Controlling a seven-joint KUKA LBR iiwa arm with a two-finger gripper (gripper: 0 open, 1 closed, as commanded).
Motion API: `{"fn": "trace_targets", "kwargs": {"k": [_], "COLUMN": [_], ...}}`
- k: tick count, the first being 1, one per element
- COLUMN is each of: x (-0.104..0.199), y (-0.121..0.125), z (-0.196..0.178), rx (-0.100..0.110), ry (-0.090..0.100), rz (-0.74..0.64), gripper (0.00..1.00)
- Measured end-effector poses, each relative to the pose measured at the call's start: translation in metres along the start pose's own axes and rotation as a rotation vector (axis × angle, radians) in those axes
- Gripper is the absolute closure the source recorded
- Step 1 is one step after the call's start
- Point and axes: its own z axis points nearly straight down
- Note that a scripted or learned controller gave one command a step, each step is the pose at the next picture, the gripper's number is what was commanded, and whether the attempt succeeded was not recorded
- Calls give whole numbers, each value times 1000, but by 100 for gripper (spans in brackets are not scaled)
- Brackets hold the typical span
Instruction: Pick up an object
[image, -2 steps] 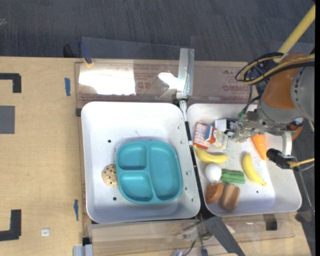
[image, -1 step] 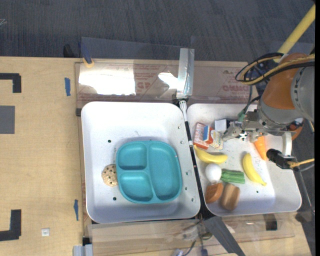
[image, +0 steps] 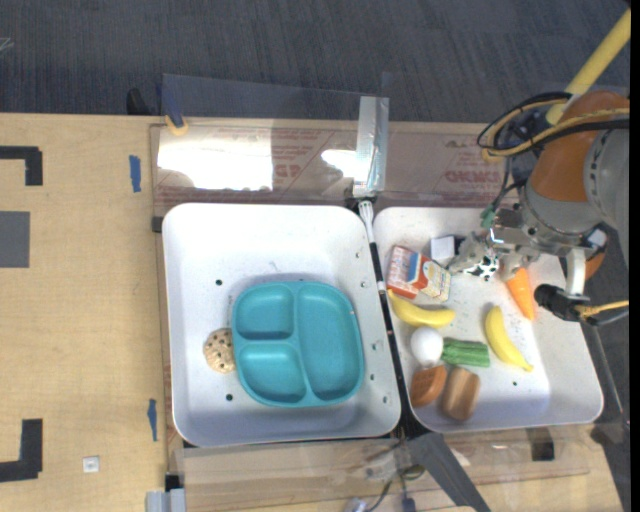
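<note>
Carrot — orange, tilted, in the right bin just below the gripper. Arm bends in from the right, wrist low over the bin's far side; jaw state cannot be told. Bananas, milk carton near — teal tray in the left bin.

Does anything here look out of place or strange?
Only one thing: a cookie lies alone in the left bin, against the teal tray rather than in it. The other food sits in the right bin.
</note>
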Motion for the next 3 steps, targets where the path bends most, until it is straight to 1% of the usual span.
{"fn": "trace_targets", "kwargs": {"k": [1,2,3], "x": [-4,-5,-4], "y": [20,19,19], "z": [2,-3,-2], "rx": [43,42,40], "ry": [4,2,-2], "rz": [-102,-21,-41], "gripper": [0,0,0]}}
